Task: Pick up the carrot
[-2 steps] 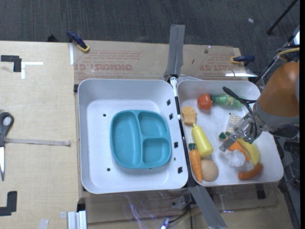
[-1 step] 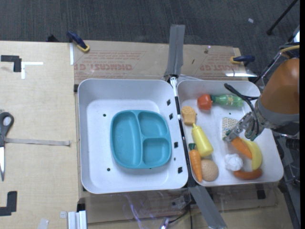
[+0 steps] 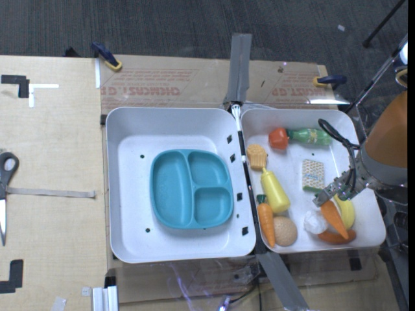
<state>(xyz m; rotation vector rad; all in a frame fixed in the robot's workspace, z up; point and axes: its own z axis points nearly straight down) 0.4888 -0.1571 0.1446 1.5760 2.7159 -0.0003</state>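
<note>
Orange carrot (image 3: 266, 223) lengthwise near-to-far, beside yellow bottle (image 3: 275, 191)

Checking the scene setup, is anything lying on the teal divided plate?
No, the teal divided plastic plate is bare; the toy foods sit in the right white bin.

Even, bright overhead light, soft shadows (slightly grainy, mild blur throughout).

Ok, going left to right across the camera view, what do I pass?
Metal scissors → teal divided plastic plate → orange carrot by the divider → yellow plastic bottle → pale checkered packet → two-finger gripper.
</note>
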